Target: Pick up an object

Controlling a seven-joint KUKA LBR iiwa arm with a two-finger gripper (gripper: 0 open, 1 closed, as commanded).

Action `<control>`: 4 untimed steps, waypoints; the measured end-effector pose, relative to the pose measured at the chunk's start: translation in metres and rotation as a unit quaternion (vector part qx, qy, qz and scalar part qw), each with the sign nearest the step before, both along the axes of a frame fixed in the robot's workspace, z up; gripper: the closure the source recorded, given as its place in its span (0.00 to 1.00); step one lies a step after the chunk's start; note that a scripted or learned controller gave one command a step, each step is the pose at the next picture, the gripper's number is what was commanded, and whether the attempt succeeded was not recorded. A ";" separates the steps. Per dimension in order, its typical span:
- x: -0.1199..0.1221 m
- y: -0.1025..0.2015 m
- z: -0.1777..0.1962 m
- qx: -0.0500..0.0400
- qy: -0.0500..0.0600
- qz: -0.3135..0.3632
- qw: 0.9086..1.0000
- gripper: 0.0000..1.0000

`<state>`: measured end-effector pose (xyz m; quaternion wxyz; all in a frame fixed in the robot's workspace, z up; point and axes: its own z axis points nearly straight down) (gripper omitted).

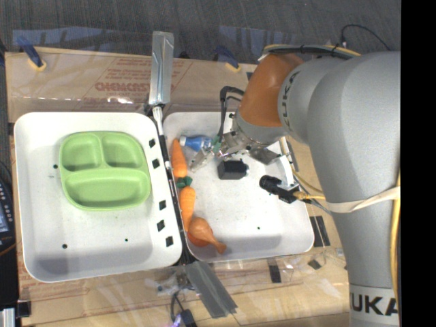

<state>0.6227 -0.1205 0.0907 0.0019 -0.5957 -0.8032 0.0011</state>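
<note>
Two white bins (41,251) on bench, my pincer (212,152) low in right one, grip state I cannot tell, three orange carrots (178,159) just left, one blue bottle (195,142) touching, one green tray (103,169) farther left.

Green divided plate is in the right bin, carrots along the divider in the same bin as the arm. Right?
Not quite. The camera view shows the green divided plate in the left bin, not the right one. The carrots do lie along the divider, in the right bin, where the arm reaches in.
</note>
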 end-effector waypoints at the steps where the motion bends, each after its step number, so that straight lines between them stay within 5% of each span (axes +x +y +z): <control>1: 0.035 -0.014 0.028 -0.001 -0.002 -0.023 1.000 0.00; 2: 0.017 -0.004 0.001 0.000 0.000 -0.046 0.999 0.00; 3: 0.018 -0.004 0.012 0.000 0.000 -0.044 0.999 1.00; 4: 0.018 -0.004 0.011 0.000 0.000 -0.044 0.999 0.00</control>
